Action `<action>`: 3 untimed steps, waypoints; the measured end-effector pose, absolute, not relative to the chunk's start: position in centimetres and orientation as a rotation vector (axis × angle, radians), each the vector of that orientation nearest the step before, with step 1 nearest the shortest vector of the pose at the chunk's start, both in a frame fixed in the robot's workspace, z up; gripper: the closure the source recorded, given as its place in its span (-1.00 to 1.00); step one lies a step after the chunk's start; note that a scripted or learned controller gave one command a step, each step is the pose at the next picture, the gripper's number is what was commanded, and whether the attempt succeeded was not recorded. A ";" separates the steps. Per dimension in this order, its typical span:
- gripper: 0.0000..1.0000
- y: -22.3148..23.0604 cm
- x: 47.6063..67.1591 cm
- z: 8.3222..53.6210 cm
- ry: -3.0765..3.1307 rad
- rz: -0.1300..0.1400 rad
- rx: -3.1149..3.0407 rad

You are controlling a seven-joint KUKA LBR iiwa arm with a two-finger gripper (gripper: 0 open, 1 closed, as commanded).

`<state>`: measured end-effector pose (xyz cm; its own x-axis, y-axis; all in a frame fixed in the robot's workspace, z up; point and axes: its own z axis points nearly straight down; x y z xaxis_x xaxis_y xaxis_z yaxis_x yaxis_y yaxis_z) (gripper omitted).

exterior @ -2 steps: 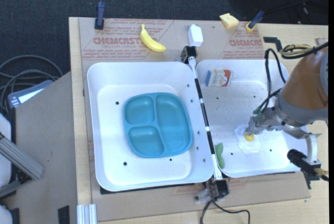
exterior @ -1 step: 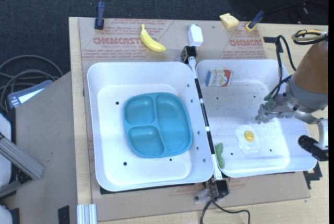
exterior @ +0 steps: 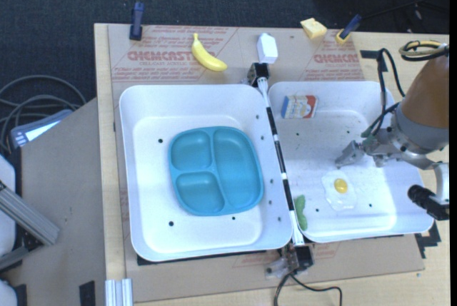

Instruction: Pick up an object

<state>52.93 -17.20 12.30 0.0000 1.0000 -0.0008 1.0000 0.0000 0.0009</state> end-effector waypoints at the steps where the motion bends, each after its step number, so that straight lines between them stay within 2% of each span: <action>1: -1.00 -20.3 59.3 8.7 2.222 -0.001 2.219; 2: -1.00 -19.9 65.4 8.5 2.222 0.001 2.217; 3: -1.00 -15.3 66.5 8.8 2.222 0.001 2.219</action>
